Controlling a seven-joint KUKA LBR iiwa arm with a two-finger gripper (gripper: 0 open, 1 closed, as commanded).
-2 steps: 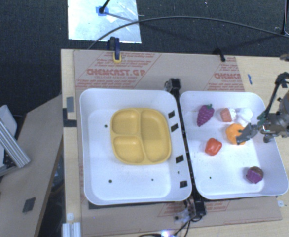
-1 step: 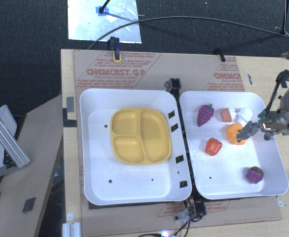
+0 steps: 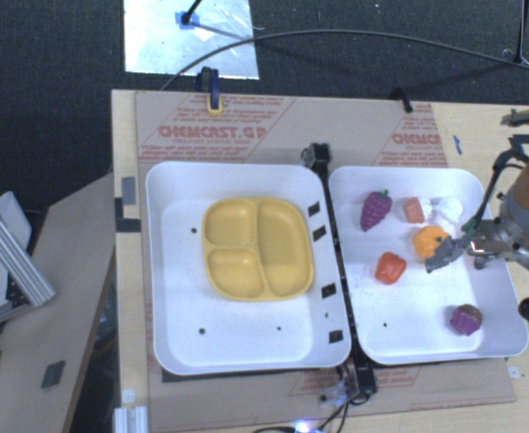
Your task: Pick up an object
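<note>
My two-finger gripper [image 3: 443, 256] sits low beside the small orange round toy fruit [image 3: 430, 240], near the right white bin's [image 3: 409, 345] right edge. I can't tell its jaw state; nothing looks lifted yet, so the pick remains.

Two white bins [image 3: 170, 242], one yellow tray [image 3: 254, 247], perhaps six small toys [image 3: 376, 209].

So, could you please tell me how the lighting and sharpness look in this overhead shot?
In the camera view, light is even over both white bins, with soft, short shadows. The silver sheet at the top shows glare. The yellow plate and purple grapes are reasonably sharp; the gripper beside the orange fruit looks slightly blurred.
</note>
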